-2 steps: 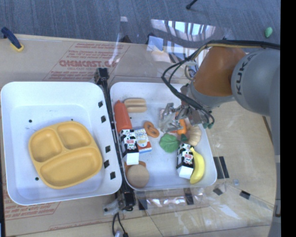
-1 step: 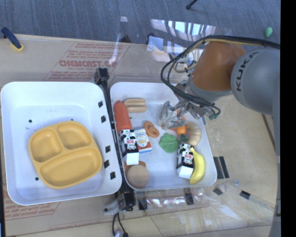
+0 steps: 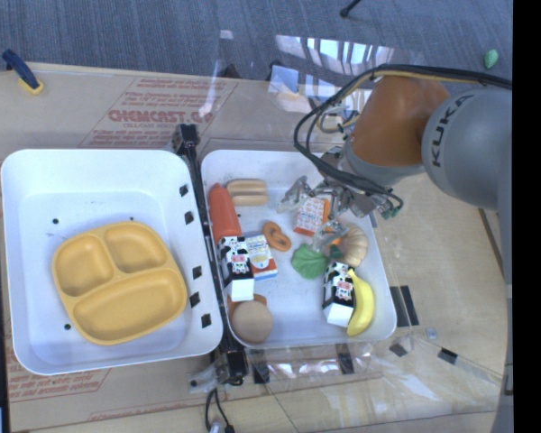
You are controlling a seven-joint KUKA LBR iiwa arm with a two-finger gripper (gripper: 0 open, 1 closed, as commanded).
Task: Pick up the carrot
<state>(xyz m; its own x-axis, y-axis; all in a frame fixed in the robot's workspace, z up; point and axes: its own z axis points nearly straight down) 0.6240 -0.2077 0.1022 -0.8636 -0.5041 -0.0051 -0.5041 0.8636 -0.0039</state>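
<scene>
The carrot (image 3: pixel 222 213) lies lengthwise along the right bin's (image 3: pixel 379 269) left wall, beside a hot dog bun (image 3: pixel 247 190) and above a milk carton (image 3: pixel 237 266). Across the bin, the gripper (image 3: pixel 329 210) hangs low over a small orange packet (image 3: pixel 310 215), well apart from the carrot; whether it is clenched or released, I cannot tell. Nearby sit a pretzel (image 3: pixel 276 235), green leaf (image 3: pixel 309 262) and banana (image 3: pixel 362 303). A yellow tray (image 3: pixel 117 280) fills the left bin (image 3: pixel 27 206).

Both white bins (image 3: pixel 99 174) look like smooth, slightly glossy plastic. The yellow divided tray (image 3: pixel 117 282) has a matt plastic finish. The counter (image 3: pixel 243 106) looks like brown printed cardboard under clear sheeting.
</scene>
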